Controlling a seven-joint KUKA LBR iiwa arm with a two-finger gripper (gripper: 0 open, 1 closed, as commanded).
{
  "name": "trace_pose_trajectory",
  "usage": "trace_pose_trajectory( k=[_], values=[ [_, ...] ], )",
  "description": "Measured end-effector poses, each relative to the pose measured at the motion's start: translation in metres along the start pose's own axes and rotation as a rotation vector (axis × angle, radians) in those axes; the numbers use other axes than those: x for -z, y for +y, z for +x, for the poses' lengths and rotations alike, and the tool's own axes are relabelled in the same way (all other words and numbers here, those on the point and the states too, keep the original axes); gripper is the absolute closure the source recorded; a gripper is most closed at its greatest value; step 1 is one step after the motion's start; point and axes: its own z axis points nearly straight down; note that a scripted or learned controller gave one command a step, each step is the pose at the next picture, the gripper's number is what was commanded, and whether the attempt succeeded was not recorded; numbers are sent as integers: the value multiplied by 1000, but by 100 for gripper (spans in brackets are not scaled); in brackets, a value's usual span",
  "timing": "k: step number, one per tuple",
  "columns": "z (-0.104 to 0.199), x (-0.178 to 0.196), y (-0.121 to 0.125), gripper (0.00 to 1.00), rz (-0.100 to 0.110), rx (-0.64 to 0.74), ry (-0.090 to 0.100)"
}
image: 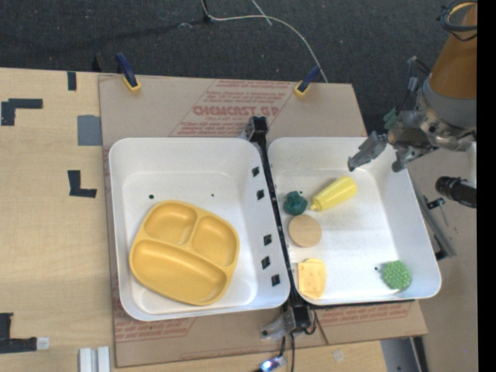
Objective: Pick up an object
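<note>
Camera view: gripper (385, 153) over right bin (403, 223) top edge, fingers spread, holding nothing. Nearest target: yellow bottle (334, 194), lying tilted just below. Risks: round bottle rolls off fingers; teal thing (294, 203) near its end, could get bumped.

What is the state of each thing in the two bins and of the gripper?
Yellow divided plate: flat in left bin, nothing on it.
Yellow bottle: lying on its side.
Teal toy: beside the bottle.
Tan disc: flat.
Yellow block: flat.
Green ball: near the corner.
Gripper: open, holding nothing.
</note>
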Motion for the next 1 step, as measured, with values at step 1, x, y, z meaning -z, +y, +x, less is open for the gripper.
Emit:
trace_pose_trajectory(
  k=[1],
  values=[
    [0,6,2,0,-11,3,-2]
  ],
)
